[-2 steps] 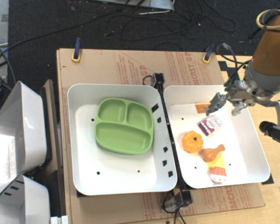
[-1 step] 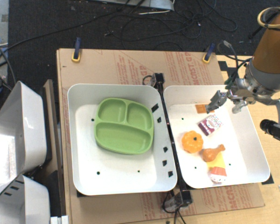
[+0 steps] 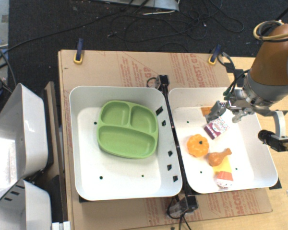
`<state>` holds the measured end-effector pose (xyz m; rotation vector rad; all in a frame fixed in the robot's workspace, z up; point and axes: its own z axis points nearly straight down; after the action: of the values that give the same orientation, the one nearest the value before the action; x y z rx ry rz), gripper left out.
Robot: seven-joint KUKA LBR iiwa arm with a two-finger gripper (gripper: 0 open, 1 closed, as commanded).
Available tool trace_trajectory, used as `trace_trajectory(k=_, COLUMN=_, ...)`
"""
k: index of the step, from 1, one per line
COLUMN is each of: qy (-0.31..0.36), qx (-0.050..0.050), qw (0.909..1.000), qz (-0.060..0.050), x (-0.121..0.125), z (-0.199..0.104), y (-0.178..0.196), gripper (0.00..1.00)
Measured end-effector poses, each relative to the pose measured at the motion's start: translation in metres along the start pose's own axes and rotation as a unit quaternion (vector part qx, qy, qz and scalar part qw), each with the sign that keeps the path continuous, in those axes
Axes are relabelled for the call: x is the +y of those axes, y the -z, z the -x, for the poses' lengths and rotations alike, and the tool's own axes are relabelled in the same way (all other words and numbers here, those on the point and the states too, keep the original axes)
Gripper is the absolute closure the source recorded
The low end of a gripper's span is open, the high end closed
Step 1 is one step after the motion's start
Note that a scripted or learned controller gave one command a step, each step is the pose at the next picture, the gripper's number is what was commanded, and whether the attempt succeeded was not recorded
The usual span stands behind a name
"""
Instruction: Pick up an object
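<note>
Purple and white, a small flat packet point(image 3: 216, 127) with printed markings lies tilted in the right bin point(image 3: 259, 176), just below the end effector point(image 3: 229, 110). Whether the end effector is open or closed, and whether it grips the packet, cannot be told from this angle. Near the packet sit an orange pumpkin toy point(image 3: 198, 145), an orange drumstick toy point(image 3: 218, 156) and a yellow-pink toy point(image 3: 223, 173). A green divided plate point(image 3: 128, 129) rests in the left bin point(image 3: 86, 176).

A dark carpeted floor point(image 3: 33, 18) lies strewn with black cables point(image 3: 149, 25). A brown cardboard sheet point(image 3: 134, 63) covers the bench, held by two yellow clamps point(image 3: 78, 56). White tubs point(image 3: 17, 133) sit at its left.
</note>
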<state>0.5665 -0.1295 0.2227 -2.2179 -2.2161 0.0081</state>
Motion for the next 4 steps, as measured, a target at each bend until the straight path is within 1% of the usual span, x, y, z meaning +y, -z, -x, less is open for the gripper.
trace_trajectory(k=2, qy=0.000, qx=0.000, qw=1.0000, qz=0.000, x=0.001, z=-0.007, y=-0.093, gripper=0.00)
trace_trajectory(k=3, qy=0.000, qx=0.000, qw=1.0000, qz=0.001, x=0.002, z=-0.007, y=-0.082, gripper=1.00)
trace_trajectory(k=4, qy=0.002, qx=-0.001, qw=1.0000, qz=0.005, x=0.006, z=-0.004, y=-0.022, gripper=1.00)
